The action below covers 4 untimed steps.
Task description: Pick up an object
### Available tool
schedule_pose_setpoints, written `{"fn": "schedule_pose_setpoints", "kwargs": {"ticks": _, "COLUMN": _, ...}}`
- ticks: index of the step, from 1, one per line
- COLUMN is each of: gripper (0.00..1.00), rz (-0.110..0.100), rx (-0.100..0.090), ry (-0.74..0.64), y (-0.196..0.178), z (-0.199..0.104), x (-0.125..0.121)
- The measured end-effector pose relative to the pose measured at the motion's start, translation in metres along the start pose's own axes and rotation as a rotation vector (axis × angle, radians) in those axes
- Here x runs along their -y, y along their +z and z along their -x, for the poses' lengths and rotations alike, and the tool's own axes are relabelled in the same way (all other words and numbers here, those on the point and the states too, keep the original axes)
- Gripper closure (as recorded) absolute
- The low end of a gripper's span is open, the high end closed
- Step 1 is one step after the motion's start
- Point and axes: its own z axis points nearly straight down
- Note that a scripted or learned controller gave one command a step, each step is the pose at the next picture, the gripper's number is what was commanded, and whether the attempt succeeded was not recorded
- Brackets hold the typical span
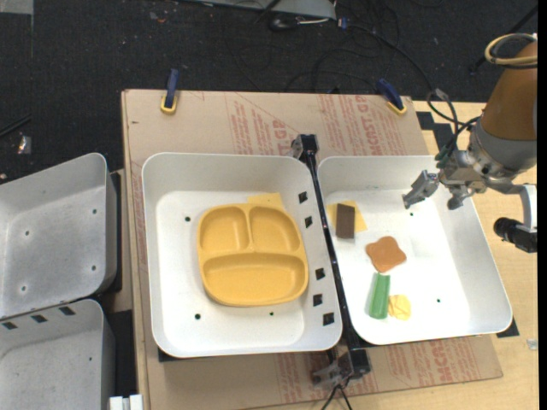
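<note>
We saw the pincer spread wide and holding nothing above the right bin. The toast lay midway in that bin. Red print on the cardboard was unreadable.

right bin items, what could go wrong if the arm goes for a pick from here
The green block touches the yellow piece, so a grasp there may nudge or catch both. The brown block lies on a yellow slice close to the divider wall, which leaves little room for fingers. The gripper is near the right bin's far edge, apart from every item.
</note>
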Motion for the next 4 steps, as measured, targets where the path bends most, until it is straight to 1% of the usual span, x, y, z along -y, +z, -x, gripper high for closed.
{"fn": "schedule_pose_setpoints", "kwargs": {"ticks": 1, "gripper": 0.0, "rz": 0.014, "rx": 0.003, "ry": -0.003, "y": -0.009, "z": -0.001, "x": -0.003}}
{"fn": "schedule_pose_setpoints", "kwargs": {"ticks": 2, "gripper": 0.0, "rz": 0.011, "rx": 0.002, "ry": -0.002, "y": 0.054, "z": -0.003, "x": -0.005}}
{"fn": "schedule_pose_setpoints", "kwargs": {"ticks": 3, "gripper": 0.0, "rz": 0.013, "rx": 0.003, "ry": -0.002, "y": 0.097, "z": -0.003, "x": -0.006}}
{"fn": "schedule_pose_setpoints", "kwargs": {"ticks": 4, "gripper": 1.0, "rz": 0.017, "rx": 0.004, "ry": -0.003, "y": 0.084, "z": -0.003, "x": -0.007}}
